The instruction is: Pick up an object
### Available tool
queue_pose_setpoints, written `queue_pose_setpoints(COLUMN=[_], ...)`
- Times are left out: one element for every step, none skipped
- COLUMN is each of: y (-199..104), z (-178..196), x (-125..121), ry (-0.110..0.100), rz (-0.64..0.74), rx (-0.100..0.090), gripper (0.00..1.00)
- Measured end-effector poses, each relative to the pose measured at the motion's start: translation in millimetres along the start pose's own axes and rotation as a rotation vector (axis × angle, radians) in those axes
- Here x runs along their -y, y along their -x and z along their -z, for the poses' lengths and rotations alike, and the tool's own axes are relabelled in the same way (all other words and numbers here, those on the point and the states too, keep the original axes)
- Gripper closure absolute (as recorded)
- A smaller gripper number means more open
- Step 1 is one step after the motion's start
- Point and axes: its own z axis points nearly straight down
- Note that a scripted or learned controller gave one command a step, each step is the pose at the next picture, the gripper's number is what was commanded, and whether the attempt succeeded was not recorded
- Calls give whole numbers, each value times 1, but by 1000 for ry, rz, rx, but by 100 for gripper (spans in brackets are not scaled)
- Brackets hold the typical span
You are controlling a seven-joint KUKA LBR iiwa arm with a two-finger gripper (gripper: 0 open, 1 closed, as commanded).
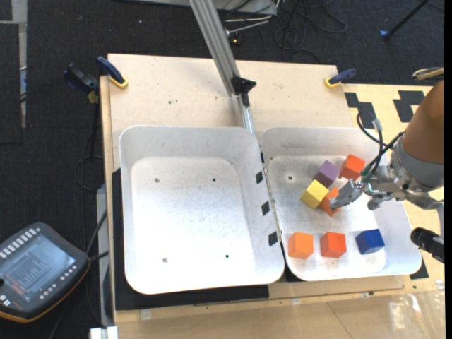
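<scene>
**Gripper down among the blocks in the right bin**

Starting at the left, a grey handheld control pendant [32, 270] is lying off the bench at the lower corner. Next to it the left bin [134, 143] is sitting on the pale bench [183, 83], with blue and yellow clamps [111, 71] gripping the bench's back corners. A slanted metal pole [215, 37] is running down from the top toward the seam between the two bins.

Moving across, the right bin [282, 147] is holding all the blocks. A yellow cube [316, 193] is lying tilted near the middle, with a purple cube [328, 172] touching it just behind and an orange cube [352, 166] beside that. Along the front an orange cube [301, 245], a red-orange cube [333, 244] and a blue cube [369, 241] are sitting in a row, a little apart.

The gripper [344, 194] is reaching in from the right, its tip just beside the yellow cube. A small orange block [328, 202] is showing right at its tip, touching the yellow cube; I cannot tell whether the gripper is pinching it, or whether it is spread or pressed together
</scene>
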Motion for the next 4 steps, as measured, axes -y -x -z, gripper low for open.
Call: queue_pose_setpoints(y=[0, -8, -14, -14], z=[2, -52, -115, -122], x=[-1, -8, -4, -4], ry=[4, -1, -3, 3], rz=[-2, -2, -3, -3], rx=[1, -1, -1, 1], gripper=[0, 0, 0, 0])
